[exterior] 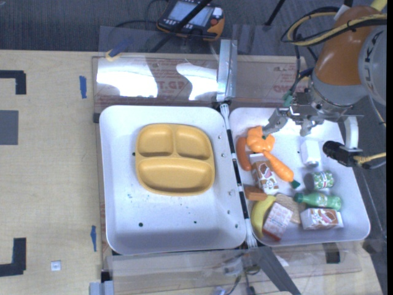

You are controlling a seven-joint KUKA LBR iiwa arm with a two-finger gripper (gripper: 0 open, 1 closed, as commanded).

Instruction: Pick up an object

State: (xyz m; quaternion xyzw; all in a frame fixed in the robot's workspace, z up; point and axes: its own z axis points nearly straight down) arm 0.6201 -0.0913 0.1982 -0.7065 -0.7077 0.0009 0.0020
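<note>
The right bin holds several toy foods. An orange pepper and a carrot lie at its upper left, beside a reddish sausage. A small carton, a white bottle, a green can, a green bottle, a red-and-white carton, a banana and a packet fill the lower part. My gripper hangs over the bin's upper middle, open, with nothing between its fingers. Its left finger is just above the pepper.
The left bin carries a yellow divided plate. A metal divider stands behind the seam between the bins. The grey arm with its orange band comes in from the upper right, with yellow cables around it.
</note>
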